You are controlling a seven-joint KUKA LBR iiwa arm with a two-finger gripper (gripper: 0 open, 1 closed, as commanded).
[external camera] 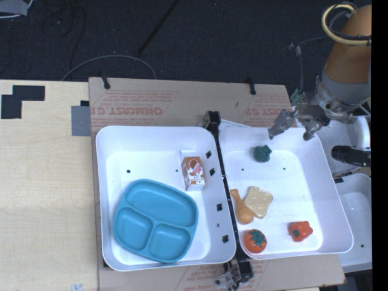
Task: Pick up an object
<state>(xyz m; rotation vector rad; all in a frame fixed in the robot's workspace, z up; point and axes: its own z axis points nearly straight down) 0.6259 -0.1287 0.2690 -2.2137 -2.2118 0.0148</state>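
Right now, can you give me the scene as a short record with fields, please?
left bin: blue tray at the near left, small carton by the divider
right bin: green piece at the far side, toast, orange piece touching the toast, tomato, red pepper
gripper: open, above the far edge of the right bin, holding nothing
nearest thing to gripper: green piece
task state: nothing picked up yet

My arm (350,47) runs off the right edge; the carton's (193,172) print is too small to read.
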